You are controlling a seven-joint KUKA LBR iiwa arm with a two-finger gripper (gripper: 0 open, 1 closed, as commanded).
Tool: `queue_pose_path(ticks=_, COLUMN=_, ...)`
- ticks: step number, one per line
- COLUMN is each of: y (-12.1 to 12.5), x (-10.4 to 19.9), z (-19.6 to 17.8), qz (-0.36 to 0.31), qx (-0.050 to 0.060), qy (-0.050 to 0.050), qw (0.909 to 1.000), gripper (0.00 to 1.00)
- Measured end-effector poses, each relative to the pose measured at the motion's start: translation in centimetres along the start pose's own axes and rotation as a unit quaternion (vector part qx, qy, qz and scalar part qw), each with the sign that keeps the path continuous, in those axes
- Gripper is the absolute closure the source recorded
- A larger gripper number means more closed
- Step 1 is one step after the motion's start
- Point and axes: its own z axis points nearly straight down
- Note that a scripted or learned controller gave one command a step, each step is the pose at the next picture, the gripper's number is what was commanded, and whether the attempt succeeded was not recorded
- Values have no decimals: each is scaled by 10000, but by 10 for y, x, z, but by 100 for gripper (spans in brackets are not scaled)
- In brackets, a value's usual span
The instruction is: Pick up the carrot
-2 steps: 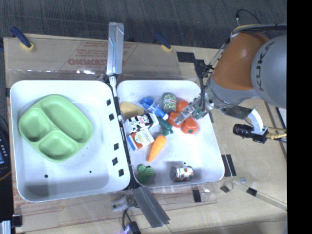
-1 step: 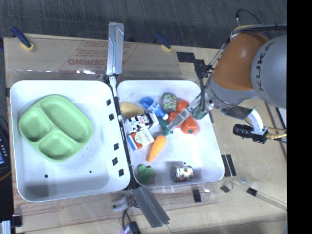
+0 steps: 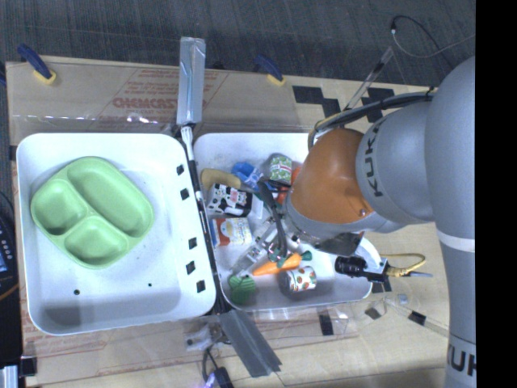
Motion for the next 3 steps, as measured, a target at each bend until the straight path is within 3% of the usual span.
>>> queue_pose_path(ticks=1, y=-5, x=27, z=-94, qz=774, qx=-7, qy=-12, qw=9970, gripper=0)
queue_pose_path(ticks=2, y=-53, x=-14, z=-45, qz=1525, qx=8, qy=9, qw=9883, gripper=0)
queue_pose_path(ticks=3, y=-15, x=21, z=5, qz=1061, qx=-5, qy=3, qw=9944, gripper=0)
